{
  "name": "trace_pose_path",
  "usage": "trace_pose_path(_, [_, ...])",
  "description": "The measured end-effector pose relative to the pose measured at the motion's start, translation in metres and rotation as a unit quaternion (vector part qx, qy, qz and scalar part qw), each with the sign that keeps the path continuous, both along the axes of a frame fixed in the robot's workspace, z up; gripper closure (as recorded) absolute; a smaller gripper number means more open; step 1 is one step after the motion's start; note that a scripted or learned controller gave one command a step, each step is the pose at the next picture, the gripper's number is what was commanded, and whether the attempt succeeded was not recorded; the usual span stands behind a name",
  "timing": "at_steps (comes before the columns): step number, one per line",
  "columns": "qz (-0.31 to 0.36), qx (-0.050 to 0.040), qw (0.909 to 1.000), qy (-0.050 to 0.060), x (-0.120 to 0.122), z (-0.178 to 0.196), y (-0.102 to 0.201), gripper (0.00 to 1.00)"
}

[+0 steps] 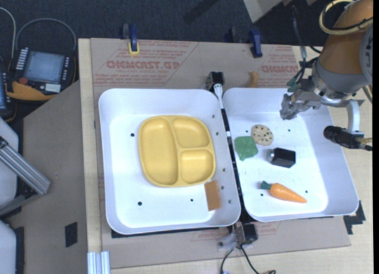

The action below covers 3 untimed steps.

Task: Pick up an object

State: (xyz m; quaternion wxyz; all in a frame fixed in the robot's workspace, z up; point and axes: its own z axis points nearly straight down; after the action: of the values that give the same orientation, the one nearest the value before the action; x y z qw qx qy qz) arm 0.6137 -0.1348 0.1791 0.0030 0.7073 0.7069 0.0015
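So the arm [343,48] comes in from the right and its tool [289,110] hangs over the far part of the right bin [331,196], near that bin's far edge and a bit toward its middle. Can't tell how the tool is set from up here, it's just a small grey lump at this angle, and nothing shows in it. All the loose stuff is in the right bin: a round speckled cookie [261,134] sits just nearer than the tool, a green piece [245,147] lies right beside it toward the bin's left wall, a black block [282,157] with a silvery end sits about mid-bin, and a carrot [283,192] lies near the bin's front edge, green stub pointing left. None of them touch the tool. The left bin [118,148] has a yellow tray [176,150] with three compartments sitting in the middle, and a small brown block [212,196] lies just off the tray's front right corner, near the bin's front right corner. Both bins sit side by side on a cardboard sheet [177,63] on the table [59,148].
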Motion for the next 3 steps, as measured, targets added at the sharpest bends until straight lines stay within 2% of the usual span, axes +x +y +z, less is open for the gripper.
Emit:
trace_pose_path(1, [0.001, 0.0002, 1.0000, 0.001, 0.001, 0.025, 0.000, 1.00])
trace_pose_path(2, [0.003, 0.0013, 1.0000, 0.002, 0.014, 0.026, 0.052, 1.00])
trace_pose_path(3, [0.003, 0.0021, 1.0000, 0.004, 0.016, 0.019, 0.108, 1.00])
